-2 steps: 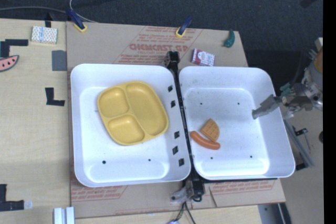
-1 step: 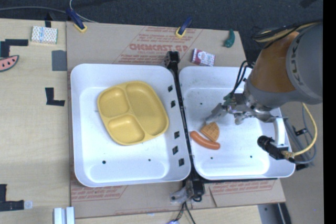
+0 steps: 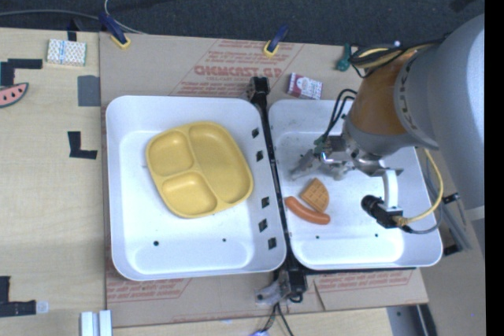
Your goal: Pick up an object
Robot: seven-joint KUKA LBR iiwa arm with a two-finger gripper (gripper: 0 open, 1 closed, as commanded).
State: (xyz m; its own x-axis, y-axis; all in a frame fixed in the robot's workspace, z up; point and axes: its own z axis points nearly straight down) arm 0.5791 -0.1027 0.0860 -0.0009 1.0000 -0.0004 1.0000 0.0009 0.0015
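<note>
Two bins side by side, walls touching at centre. Left bin [image 3: 126, 193] — you've got the divided tray [image 3: 198, 168] in its upper middle. Right bin [image 3: 409, 252] — waffle piece [image 3: 314, 193] sits near its left-centre, hot dog [image 3: 307, 210] just below it, touching. Gripper [image 3: 319, 161] hangs just above the waffle piece; arm [image 3: 425, 98] enters from the right.

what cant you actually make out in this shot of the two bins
- Gripper: blurred, too small in the camera view to tell open or shut.
- Right bin: its far right side hidden under the arm.
- Small red-and-white packet behind the bins: print too small to read.
</note>
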